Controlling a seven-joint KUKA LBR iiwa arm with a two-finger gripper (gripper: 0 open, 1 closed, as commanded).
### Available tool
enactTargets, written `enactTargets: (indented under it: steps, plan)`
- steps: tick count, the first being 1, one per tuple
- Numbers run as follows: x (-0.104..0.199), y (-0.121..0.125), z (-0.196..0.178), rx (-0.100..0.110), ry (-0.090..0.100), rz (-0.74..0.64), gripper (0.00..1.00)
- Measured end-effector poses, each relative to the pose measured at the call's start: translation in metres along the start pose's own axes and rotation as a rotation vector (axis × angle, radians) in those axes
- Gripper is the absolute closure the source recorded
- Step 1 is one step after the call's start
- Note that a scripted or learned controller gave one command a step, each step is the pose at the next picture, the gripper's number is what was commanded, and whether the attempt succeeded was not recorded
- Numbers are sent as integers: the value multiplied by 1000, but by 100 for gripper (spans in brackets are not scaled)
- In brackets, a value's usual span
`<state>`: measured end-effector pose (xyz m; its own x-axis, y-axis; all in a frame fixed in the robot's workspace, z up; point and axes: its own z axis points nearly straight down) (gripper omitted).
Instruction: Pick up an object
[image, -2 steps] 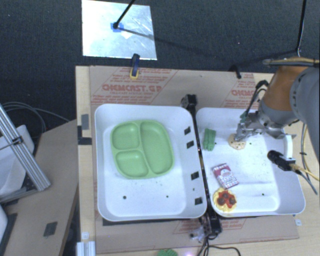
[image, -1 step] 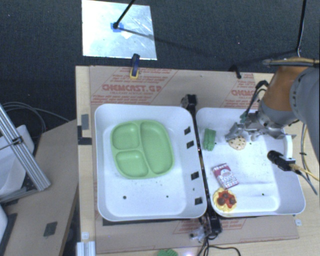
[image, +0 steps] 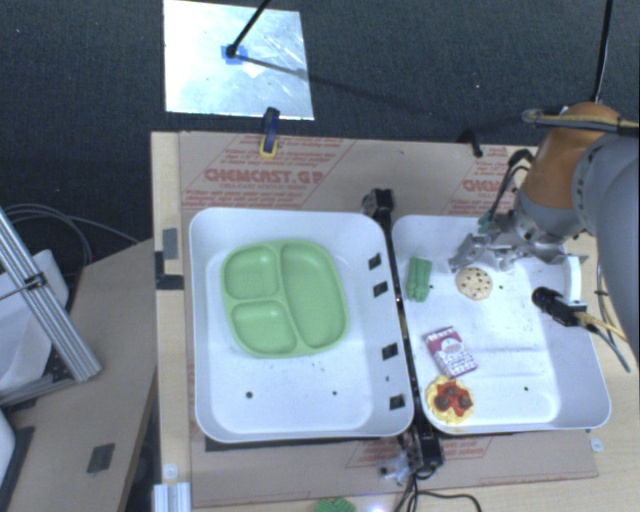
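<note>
Cookie (image: 475, 283), round, tan, dark-speckled, lies right of centre beneath the claw (image: 478, 252), whose opening I cannot tell; board (image: 265, 175) reads "CHEMCAST GP".

We see even, bright overhead light across both white bins (image: 300, 225), which read near clipping, with soft, short shadows under their rims. A foil sheet (image: 240, 60) at the top shows patchy glare. The dark floor around the surface (image: 300, 165) is grainy with noise. Focus is moderate overall; small items look soft. The arm (image: 585, 170) at right is slightly blurred, its edges smeared.
</note>
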<state>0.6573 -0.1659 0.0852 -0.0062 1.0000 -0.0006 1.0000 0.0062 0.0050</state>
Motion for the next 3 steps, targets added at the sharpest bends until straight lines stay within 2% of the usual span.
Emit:
enactTargets:
  steps: [2,3]
  plan:
    - [-10,-14,0,3,-1,5,0]
    - [-11,-10,-15,-9,-3,3,100]
